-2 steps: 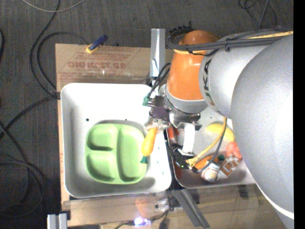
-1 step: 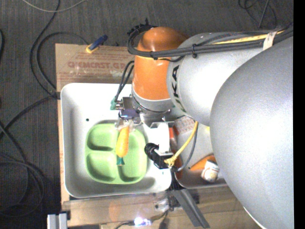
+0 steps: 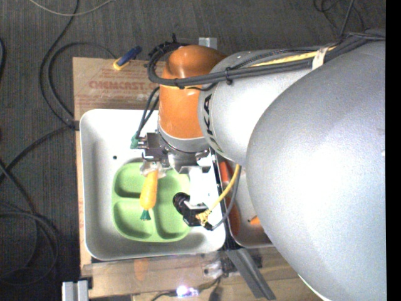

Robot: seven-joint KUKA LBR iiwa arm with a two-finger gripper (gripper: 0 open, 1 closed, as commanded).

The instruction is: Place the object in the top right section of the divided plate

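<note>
A green divided plate (image 3: 128,215) lies in the left white bin (image 3: 94,168). A yellow-orange toy carrot (image 3: 148,193) with a green tip hangs over the plate's middle ridge, tip pointing toward the near edge. Its upper end sits between the fingers of my gripper (image 3: 151,167), which is shut on it. The arm's orange band (image 3: 185,99) and grey body cover the plate's right edge and most of the right side of the view.
The right bin (image 3: 233,234) is mostly hidden under the arm, with something orange showing in it. Black cables and a yellow wire (image 3: 219,196) hang by the wrist. A blue and yellow tool (image 3: 127,56) lies on the cardboard behind the bins.
</note>
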